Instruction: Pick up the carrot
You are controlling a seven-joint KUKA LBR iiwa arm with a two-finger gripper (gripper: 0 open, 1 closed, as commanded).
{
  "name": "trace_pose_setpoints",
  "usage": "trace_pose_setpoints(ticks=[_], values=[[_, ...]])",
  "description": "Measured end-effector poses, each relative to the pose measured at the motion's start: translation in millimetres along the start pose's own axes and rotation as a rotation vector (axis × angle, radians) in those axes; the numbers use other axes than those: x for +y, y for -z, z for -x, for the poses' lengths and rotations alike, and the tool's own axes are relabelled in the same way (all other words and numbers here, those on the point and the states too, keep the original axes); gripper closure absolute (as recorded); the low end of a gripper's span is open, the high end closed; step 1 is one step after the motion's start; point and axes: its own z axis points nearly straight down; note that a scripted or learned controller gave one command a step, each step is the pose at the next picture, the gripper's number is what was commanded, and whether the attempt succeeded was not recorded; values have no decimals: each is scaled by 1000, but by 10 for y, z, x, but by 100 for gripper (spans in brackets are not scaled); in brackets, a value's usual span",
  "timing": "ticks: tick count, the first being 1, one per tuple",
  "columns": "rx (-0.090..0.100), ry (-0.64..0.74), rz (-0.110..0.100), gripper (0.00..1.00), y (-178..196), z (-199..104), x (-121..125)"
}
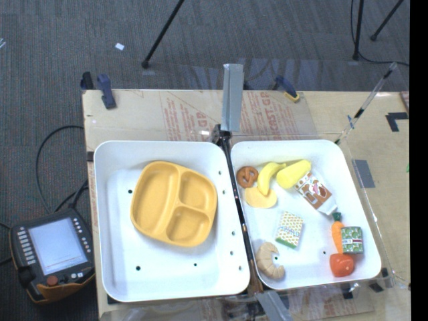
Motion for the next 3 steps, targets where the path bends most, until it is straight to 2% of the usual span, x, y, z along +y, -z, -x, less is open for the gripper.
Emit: trace_pose_setpoints(ticks=[1, 2, 3], values=[[1, 22, 1, 100, 2, -24, 8], [0, 55, 1, 100, -3, 82, -37], [0, 49, 0, 100, 4, -21, 23]])
